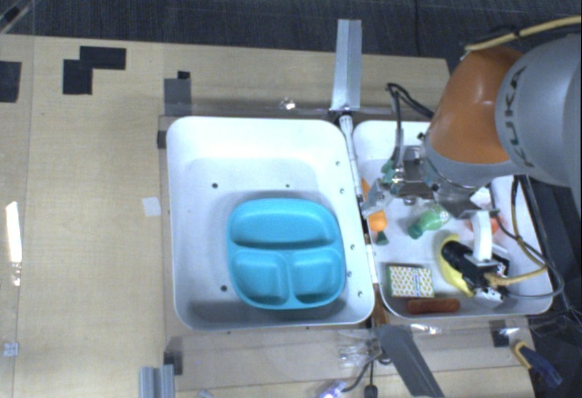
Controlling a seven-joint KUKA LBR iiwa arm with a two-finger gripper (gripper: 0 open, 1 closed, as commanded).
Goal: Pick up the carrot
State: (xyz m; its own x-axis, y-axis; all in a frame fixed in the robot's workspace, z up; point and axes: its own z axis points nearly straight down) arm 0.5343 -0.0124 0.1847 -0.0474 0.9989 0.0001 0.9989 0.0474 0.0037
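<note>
Small orange carrot (376, 223) near right bin's left wall

Two bins sit side by side on the bench (82, 233), the left bin (186, 205) touching the right bin (373, 140) along a shared rim. A divided plate (286, 253) lies in the left bin, toward its near right part. The arm (509, 114) reaches in from the right and hangs over the far half of the right bin. In that bin, the carrot (376, 223) lies at the left wall, just beside the shared rim. To its right lies a bottle-shaped item (426, 223), and right of that a banana (452, 263). A small box (409, 279) lies nearer, with a bar (433, 304) just beside it against the near wall. A post (347, 64) stands behind the bins, where they meet.
</note>
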